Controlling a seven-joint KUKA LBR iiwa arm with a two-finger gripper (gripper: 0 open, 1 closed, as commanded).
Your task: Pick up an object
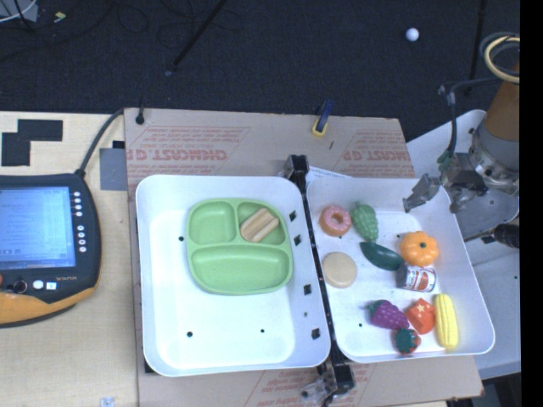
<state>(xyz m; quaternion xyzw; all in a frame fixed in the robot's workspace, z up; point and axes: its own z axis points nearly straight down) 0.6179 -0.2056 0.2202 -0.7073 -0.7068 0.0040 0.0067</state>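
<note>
Two shallow glossy white bins are seen side by side on the bench (51, 346). Left bin (170, 329): 1 green 3-compartment plastic tray (229, 270) w/ 1 tan bread piece (259, 224) in its upper-right section. Right bin (477, 312): approx. 10 toy foods, incl. pink donut (335, 220), orange (419, 248), corn (446, 320), grapes (388, 315). The hand (443, 193) is seen over the right bin's upper-right corner; finger spread can't be told.

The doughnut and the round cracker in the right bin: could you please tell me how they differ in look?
The doughnut is pink and has a hole in its middle, while the cracker is pale beige and solid. The doughnut lies nearer the bin's far edge, the cracker nearer the middle. The cracker looks slightly larger than the doughnut. Both are round, lie flat, and sit close to the divider between the bins.
</note>
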